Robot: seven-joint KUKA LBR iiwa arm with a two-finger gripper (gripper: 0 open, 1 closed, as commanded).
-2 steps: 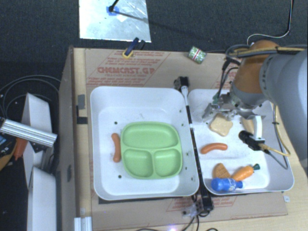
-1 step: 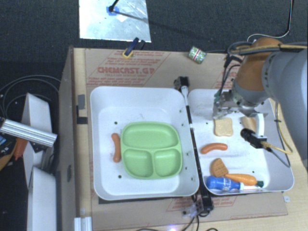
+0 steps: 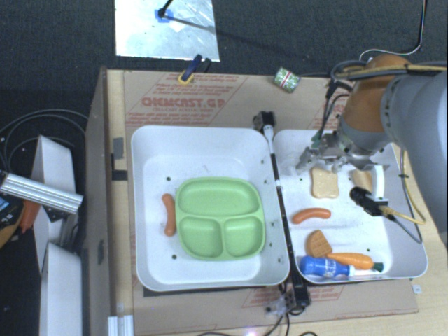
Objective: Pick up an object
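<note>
The grey arm (image 3: pixel 413 107) comes in from three o'clock, its thick body filling the upper right, bent downward toward the middle. An orange band (image 3: pixel 367 107) wraps it just above the wrist, at about one o'clock from the tool. The gripper (image 3: pixel 323 156) hangs low, pointing toward nine o'clock, with dark cables looping along the wrist at twelve o'clock.

Red print "CHEMCAST GP" on cardboard sheet (image 3: pixel 183 96) under bins; rest unreadable.
</note>
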